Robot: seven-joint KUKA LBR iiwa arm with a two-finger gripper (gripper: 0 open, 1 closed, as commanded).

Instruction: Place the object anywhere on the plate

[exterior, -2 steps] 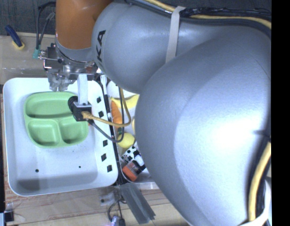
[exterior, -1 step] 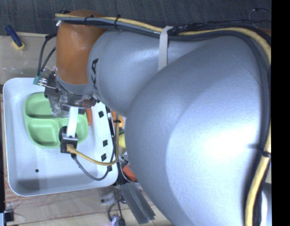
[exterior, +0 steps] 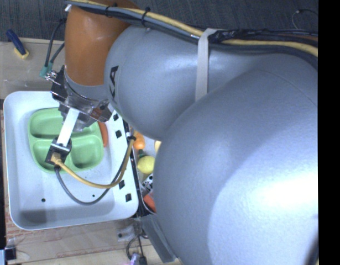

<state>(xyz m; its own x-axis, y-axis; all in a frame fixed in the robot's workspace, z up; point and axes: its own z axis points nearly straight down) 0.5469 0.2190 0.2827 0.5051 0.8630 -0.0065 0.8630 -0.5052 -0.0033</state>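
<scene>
Green plate point(exterior: 41, 127) in white bin point(exterior: 31, 203), hand point(exterior: 85, 115) over its right half

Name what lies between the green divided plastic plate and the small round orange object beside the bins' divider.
Camera view: a slim orange-red piece beside the right edge of the plate, then the side wall of the left white bin.

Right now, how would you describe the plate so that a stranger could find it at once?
Start at the left white bin. In its upper half, partly under the grey arm, lies the plate. It is the only green thing there, split into compartments by ridges; the orange thing at its right edge is small and thin.
</scene>
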